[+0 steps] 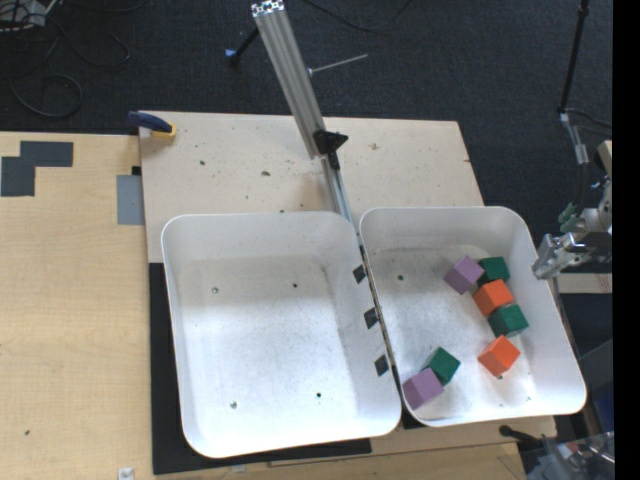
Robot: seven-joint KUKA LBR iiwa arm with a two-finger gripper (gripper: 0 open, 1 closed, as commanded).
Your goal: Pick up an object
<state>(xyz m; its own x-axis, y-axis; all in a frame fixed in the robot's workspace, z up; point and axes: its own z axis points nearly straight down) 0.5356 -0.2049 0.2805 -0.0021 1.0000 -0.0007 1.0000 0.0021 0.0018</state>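
Several small blocks lie in the right bin [440, 214]. A purple block [463, 275], a green block [494, 268], an orange block [492, 296] and a second green block [509, 320] cluster near its right wall. Lower down sit another orange block [499, 356], a green block [442, 364] and a purple block [422, 387]. My gripper [556, 255] hangs at the far right, just outside the right bin's right rim and above bench level. It is apart from every block and nothing shows in it.
The left bin [200, 230] stands beside the right one, with black clips [370, 317] along their shared wall. A slanted aluminium bar [291, 68] rises behind the bins. A blue and yellow clamp [151, 124] lies at the board's back left corner.
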